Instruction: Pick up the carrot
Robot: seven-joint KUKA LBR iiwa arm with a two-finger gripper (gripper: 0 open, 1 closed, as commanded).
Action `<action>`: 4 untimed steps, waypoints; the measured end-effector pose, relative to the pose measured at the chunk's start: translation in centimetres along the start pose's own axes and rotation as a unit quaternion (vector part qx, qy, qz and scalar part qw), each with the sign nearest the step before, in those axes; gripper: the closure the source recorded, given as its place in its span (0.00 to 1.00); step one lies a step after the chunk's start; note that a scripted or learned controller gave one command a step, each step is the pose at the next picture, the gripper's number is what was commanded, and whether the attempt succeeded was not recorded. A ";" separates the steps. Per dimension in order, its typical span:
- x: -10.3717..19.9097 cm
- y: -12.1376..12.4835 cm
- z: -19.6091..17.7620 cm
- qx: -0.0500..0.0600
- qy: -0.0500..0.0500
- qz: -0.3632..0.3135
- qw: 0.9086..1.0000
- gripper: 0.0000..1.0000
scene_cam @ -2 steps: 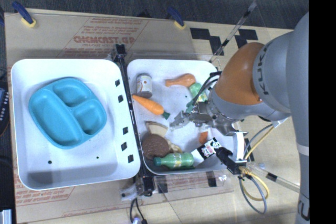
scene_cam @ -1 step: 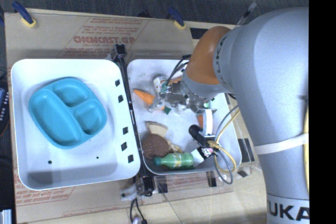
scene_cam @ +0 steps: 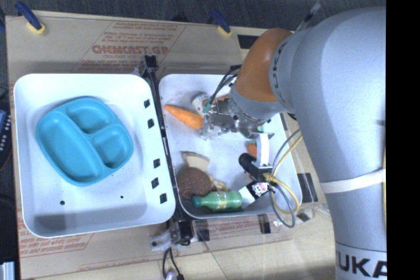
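Orange and tapered, the carrot (scene_cam: 184,117) is lying in the right bin (scene_cam: 172,85), toward that bin's far left corner, its thin tip pointing at the wall shared with the left bin (scene_cam: 26,92). In the camera view the hand (scene_cam: 213,124) is hovering just beside the carrot's thick end, low over the bin floor; whether it is open or closed I cannot tell, because the wrist and the orange band (scene_cam: 257,69) are covering most of it. Nothing is showing the carrot gripped.

Relative to the carrot, a small pale object (scene_cam: 199,101) is sitting just behind its thick end, a brown lump (scene_cam: 191,181) with a tan slice (scene_cam: 195,160) is resting well toward the near wall, and a green bottle (scene_cam: 220,201) is lying beyond that, against the near wall. A blue divided plate (scene_cam: 84,139) is sitting in the left bin, well apart from the carrot.

Several things are looking risky. The hand seems to be standing off the carrot's end rather than over its middle, so a closing grip could be pinching only the tip of the thick end, or nothing. A smooth tapered carrot is likely to be squirting out sideways under pressure. The pale object is close enough to be getting nudged or caught instead. Pushing the carrot toward the shared wall could also be wedging it there.
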State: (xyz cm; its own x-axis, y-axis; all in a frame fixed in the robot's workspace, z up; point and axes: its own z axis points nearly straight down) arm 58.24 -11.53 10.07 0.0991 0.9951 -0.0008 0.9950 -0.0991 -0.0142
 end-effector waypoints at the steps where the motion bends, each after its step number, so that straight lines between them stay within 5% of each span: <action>1: 4.9 -4.2 -9.4 -0.006 0.001 0.045 0.999 1.00; 2: 7.4 -11.7 -8.8 0.000 0.003 0.263 0.965 1.00; 3: 11.9 -11.6 -18.2 -0.004 0.002 0.238 0.971 1.00; 4: 17.3 -12.7 -9.5 0.001 0.001 0.394 0.919 1.00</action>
State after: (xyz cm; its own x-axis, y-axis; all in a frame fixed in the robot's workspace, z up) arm 47.42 6.92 19.76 0.7890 0.6143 -0.0100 0.6142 -0.7891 -0.0122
